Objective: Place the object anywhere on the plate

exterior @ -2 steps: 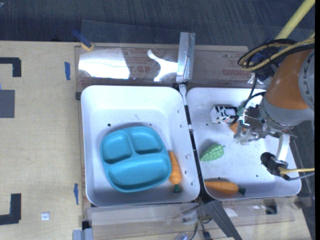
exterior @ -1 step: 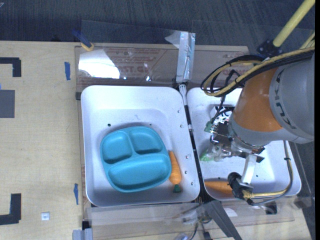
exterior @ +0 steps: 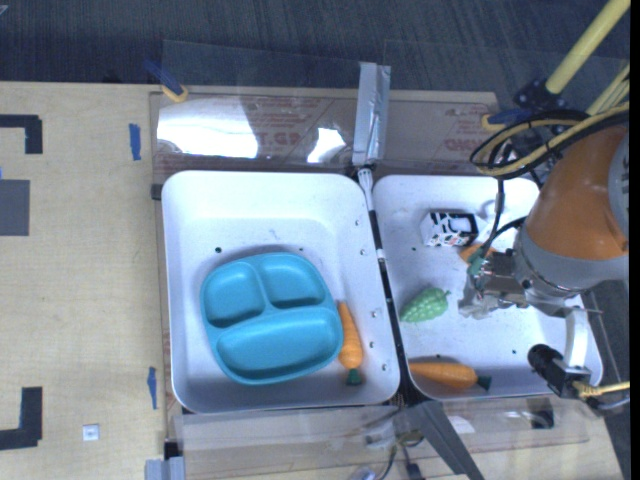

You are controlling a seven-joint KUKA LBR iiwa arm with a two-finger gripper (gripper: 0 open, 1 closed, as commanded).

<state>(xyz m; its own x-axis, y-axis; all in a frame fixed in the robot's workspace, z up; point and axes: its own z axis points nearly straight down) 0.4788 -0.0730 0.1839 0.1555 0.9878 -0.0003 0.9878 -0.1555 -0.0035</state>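
A blue divided plate [exterior: 270, 315] lies in the left bin [exterior: 190, 208], toward its front. An orange toy carrot [exterior: 349, 336] rests against the plate's right edge, off the plate. In the right bin [exterior: 400, 203] a green knobbly toy [exterior: 425, 305] lies near the middle, and a second orange carrot [exterior: 443, 373] lies along the front wall. My gripper [exterior: 480, 296] hangs low over the right bin, just right of the green toy and apart from it. Nothing shows in its grip.
A small black-and-white object [exterior: 450, 228] sits at the back of the right bin, close behind the wrist. The ridge where the two bins meet [exterior: 378, 268] runs between the plate and the gripper. Cables [exterior: 520, 133] loop above the arm at the right.
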